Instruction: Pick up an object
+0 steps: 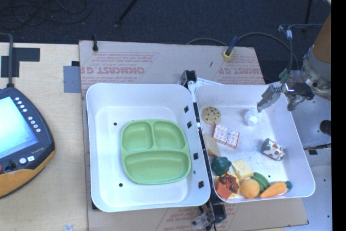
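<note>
Pincer [282,98]: hanging over the far right edge of the right bin [303,149], its two fingers spreading apart with nothing showing between them.
White lump [251,117]: lying on the bin floor just below and left of the pincer, apart from the fingers.
Cookie [211,114]: sitting well to the pincer's left, near the divider.
Red-and-white packet [226,136]: resting below and left of the pincer, past the white lump.
Small can [273,149]: lying on its side almost straight below the pincer.
Toy food heap [246,179]: crowding the near corner, far below the pincer, with a carrot [273,189] and an orange [249,188] showing.
Green plate [155,150]: lying in the left bin [102,116], well to the pincer's left.
</note>
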Available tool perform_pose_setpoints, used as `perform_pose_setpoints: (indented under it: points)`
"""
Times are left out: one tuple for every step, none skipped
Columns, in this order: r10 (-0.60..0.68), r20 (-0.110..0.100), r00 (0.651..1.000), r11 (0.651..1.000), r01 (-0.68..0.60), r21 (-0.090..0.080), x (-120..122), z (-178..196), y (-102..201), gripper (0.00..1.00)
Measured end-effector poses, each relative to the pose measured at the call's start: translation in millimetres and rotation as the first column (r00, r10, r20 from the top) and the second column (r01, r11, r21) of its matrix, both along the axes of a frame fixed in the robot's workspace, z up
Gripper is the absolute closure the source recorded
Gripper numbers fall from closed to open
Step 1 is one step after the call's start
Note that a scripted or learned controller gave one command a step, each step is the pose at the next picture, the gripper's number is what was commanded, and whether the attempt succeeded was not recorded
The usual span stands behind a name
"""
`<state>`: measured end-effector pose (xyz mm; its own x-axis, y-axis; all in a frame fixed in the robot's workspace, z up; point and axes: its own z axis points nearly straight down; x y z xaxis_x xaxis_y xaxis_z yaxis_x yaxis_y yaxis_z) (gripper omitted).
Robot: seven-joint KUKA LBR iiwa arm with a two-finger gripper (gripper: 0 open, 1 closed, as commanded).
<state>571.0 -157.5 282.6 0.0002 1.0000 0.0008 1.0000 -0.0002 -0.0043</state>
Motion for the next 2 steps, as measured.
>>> perform_pose_setpoints:
  points:
    - [0.0,-0.014,1.0,1.0,0.0,0.005,-54,-116,50,0.0]
    - [-0.003,0.001,1.0,1.0,0.003,-0.003,4,-188,-34,0.0]
